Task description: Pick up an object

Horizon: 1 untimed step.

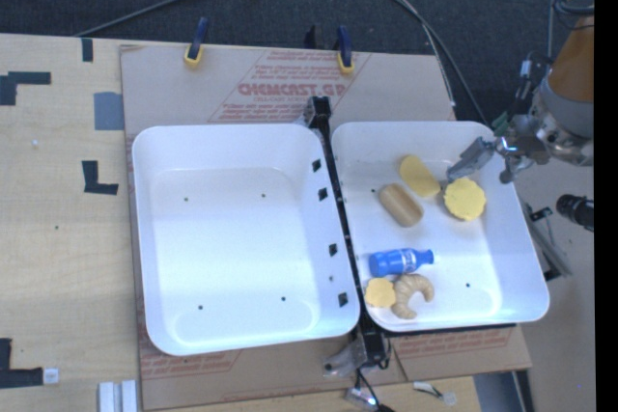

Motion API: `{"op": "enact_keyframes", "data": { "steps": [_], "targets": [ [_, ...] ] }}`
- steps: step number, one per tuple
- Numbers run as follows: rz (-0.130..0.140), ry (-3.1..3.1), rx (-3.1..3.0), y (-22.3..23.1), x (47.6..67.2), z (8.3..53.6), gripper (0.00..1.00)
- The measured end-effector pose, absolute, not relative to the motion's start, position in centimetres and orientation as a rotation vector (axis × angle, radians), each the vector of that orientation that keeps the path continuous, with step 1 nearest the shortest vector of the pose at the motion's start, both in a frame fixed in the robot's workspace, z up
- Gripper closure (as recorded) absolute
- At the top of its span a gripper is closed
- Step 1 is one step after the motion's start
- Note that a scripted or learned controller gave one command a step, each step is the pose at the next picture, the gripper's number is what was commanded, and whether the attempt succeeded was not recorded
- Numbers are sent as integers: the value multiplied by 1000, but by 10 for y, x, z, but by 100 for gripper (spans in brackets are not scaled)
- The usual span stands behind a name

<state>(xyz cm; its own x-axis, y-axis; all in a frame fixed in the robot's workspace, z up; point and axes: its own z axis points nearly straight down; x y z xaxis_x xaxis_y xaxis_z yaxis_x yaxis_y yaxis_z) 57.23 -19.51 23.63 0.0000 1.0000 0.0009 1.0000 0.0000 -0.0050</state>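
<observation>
The right bin (502,289) holds several small items. A pale yellow oval piece (419,175) and a brown bread roll (400,205) lie near its middle, with a yellow round piece (464,200) to their right. A blue bottle (400,260) lies on its side nearer the front. Beside it are a tan croissant (415,294) and a small yellow piece (380,293). My gripper (479,175) hangs over the bin's far right part, just above the yellow round piece. It is open, and nothing sits between its fingers.
The left bin (159,159) stands beside the right one, with black clips along the shared rim. Both rest on a cardboard sheet (280,87) held by two blue-and-yellow clamps at the back. Cables run behind the bins.
</observation>
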Motion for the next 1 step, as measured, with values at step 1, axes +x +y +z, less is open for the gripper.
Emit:
{"op": "enact_keyframes", "data": {
  "steps": [1],
  "targets": [
    [10, -2220, -2207, -120, 623, 130, 0]
  ]
}}
